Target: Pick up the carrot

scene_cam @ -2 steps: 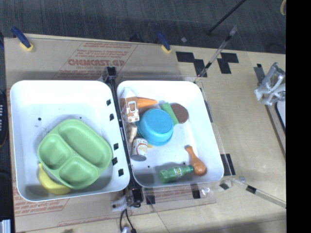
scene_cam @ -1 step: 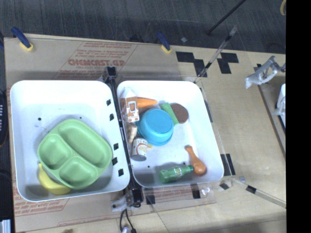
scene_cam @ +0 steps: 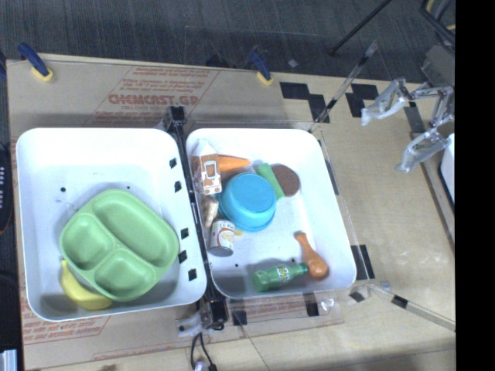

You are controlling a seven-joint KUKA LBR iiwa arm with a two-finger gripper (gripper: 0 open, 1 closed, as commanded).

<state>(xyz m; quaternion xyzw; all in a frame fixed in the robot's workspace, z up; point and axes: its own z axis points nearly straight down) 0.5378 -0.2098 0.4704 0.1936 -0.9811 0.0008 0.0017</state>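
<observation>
The carrot is a short orange cone lying on its side at the back of the right bin. Its thick end rests against a small brown-and-white box, and its tip points right toward a green piece. A blue bowl sits just in front of the carrot, close to it or touching it.
The right bin also holds a brown round piece, a small can, a green bottle lying flat and an orange-brown drumstick-like piece. In the left bin, a green divided plate lies over a yellow item.
</observation>
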